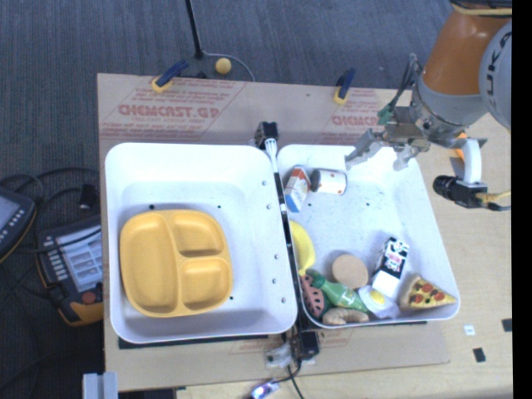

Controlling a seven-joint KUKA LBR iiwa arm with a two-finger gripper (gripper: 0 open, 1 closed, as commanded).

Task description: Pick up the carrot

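From my seat the end effector (379, 158) hangs over the far right corner of the right bin (432, 223), its two fingers spread wide with nothing between them. Below it the bin floor is bare white, and the nearest things are a small white cup (333, 182) lying on its side and a little carton (295, 187) against the divider, both to the left of the fingers. The middle of that bin is free too. The crowding is all along the near wall, and that is where I see the carrot (344, 315): a pale orange stub pressed into the near edge, well apart from the end effector. Its long axis runs roughly left to right, parallel to that wall; I cannot tell which end is the tip. A green piece (342, 294) touches it from behind, a watermelon slice (314, 293) sits just to its left, a tan disc (350, 268) lies further back, and a milk carton (390, 264) and pizza slice (427, 293) close in on the right. The left bin (199, 169) holds a yellow divided plate (174, 260).
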